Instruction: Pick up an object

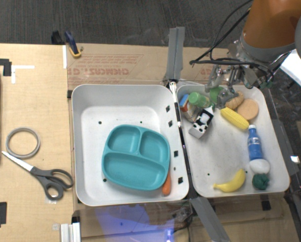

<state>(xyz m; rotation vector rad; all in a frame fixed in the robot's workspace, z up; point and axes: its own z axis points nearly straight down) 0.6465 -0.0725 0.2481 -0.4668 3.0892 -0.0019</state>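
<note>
Several toys crowd claw (222, 87): corn (234, 118), bread (247, 109), green cup (198, 100).

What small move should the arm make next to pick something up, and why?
Probably a short descent. The gripper hangs over the far end of the right bin, above the green object and the corn cob, with nothing seen between its fingers.

Two smooth white plastic bins (84, 135) sit on a matt, pale wood-grain bench (34, 195). A glossy teal plastic tray (136, 157) fills the left one. Beside them lie scissors (42, 174) with bright metal blades and grey plastic handles, a roll of tape (22, 142), and brown printed cardboard (115, 64).
</note>
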